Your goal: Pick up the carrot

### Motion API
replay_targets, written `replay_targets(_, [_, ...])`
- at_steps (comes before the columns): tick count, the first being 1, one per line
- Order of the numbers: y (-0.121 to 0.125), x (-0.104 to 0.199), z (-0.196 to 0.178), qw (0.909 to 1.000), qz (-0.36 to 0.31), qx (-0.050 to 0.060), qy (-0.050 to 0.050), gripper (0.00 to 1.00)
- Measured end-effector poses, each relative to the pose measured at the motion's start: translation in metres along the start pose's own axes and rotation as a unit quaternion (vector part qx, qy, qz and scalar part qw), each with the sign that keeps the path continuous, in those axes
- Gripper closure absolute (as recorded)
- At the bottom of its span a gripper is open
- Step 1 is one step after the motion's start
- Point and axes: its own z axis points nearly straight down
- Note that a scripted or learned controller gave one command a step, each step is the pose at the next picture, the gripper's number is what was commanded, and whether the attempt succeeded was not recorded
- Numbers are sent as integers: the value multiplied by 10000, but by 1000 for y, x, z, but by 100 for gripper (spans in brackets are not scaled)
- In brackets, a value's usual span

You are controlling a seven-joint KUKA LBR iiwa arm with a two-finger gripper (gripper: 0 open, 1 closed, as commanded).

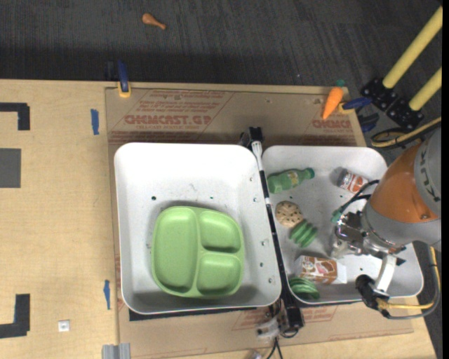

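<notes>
Nearest the lens, the grey arm with its orange band reaches in from the right and hangs over the right-hand shallow white bin (403,284), its end effector (349,237) low above the bin floor; whether it is open or closed cannot be told, and nothing shows in its hold. Beneath and beside it lie a wrapped snack packet (317,268), green ridged discs (304,233), a speckled cookie (287,211), a green bottle (289,179) and a small can (349,180), scattered loosely. The left-hand white bin (133,210) holds a green divided plastic tray (198,249). The small orange carrot with a green top (332,102) lies outside both bins, on the cardboard-covered bench (56,231) just beyond the right bin's far edge, so the arm appears poorly placed for it. Another small orange object (152,21) lies on the dark floor farther back.
</notes>
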Motion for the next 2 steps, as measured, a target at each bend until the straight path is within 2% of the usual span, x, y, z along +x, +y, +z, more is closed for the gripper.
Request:
replay_targets(1, [-12, 18, -1, 9832, 1823, 8, -56, 100])
replay_targets(2, [-14, 23, -21, 9917, 1284, 16, -61, 100])
